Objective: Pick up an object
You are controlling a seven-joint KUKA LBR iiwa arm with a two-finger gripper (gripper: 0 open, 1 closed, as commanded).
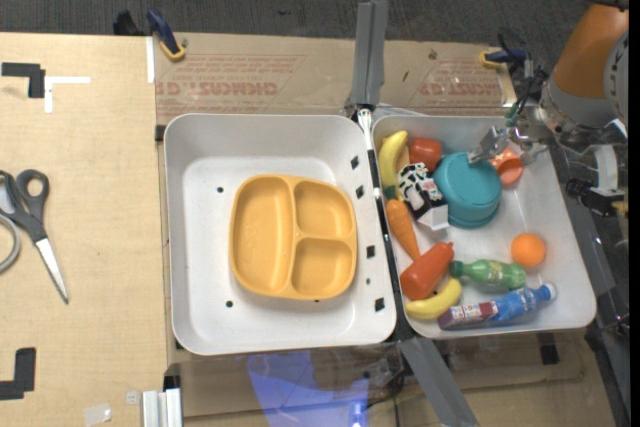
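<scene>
One gripper hangs over the back right corner of the right bin, and a small orange-red object sits pinched between its metal fingers, so the claw reads as closed on that piece. The object hangs just beside the teal bowl, near the bin's back wall. I judge the grasp made and the lift under way or about to begin; what is left is carrying the piece clear of the bin.

Outward from there, the right bin holds a black-and-white cow toy, a yellow banana, a red pepper, a carrot, an orange ball, a green bottle and a blue bottle. The left bin bears a yellow divided plate. Scissors lie on the bench at far left.

Fingers cover much of the held piece, so its identity is hard to make out, and whether it has left the bin floor cannot be told.
</scene>
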